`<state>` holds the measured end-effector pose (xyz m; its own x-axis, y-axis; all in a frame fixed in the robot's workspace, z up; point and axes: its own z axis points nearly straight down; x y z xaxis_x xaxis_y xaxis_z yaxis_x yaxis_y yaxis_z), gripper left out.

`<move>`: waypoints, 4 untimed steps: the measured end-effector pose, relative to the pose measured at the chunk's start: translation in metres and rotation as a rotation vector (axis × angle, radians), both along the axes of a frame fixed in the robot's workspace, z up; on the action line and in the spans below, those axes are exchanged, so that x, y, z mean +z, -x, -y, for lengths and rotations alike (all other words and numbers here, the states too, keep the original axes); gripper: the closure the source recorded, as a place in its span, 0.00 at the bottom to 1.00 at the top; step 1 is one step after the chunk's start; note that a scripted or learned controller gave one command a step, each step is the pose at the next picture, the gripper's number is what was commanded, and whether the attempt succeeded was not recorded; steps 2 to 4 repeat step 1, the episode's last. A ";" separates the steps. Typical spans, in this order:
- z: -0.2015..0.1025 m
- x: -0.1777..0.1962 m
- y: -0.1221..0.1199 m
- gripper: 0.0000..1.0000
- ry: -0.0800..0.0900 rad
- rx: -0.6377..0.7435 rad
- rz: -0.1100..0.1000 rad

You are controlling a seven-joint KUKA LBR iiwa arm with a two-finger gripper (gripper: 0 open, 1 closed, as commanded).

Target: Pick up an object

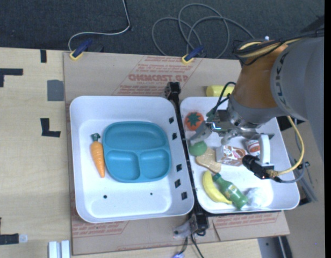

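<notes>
Nothing lifted yet.
Pincer [228, 137] low in right bin [286, 195] over clutter near banana [210, 188]; finger state impossible to tell.

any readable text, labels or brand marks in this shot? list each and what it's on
"CHEMCAST GP": red print on the brown cardboard sheet under the bins, above the left bin; blurred, so my reading is unsure.
Smaller red print lines across the same sheet: too blurred to read.
Red-and-white packet in the right bin: printing on it, too small to read.
Green bottle: no legible label.
</notes>
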<state>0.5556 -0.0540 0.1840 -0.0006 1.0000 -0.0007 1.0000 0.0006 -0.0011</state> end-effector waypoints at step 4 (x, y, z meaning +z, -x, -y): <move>0.042 -0.075 -0.045 0.00 0.000 -0.001 -0.003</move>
